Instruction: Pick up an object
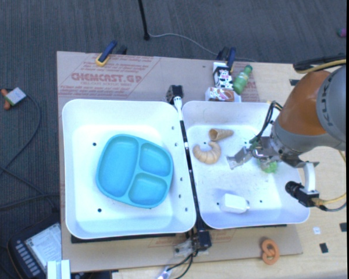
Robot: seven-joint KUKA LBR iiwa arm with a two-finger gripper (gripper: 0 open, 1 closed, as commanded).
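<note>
The pincer (239, 157) hangs low in the right bin (273, 211), right of frame centre; whether it is spread I cannot tell. The croissant (207, 153) lies just left, ungrasped. Judging so, approach is underway; next comes centring and descending.

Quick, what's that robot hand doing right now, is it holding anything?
Hand: low in the right bin, next to the croissant. Whether it is open or closed cannot be told, and nothing is seen held in it.
</note>
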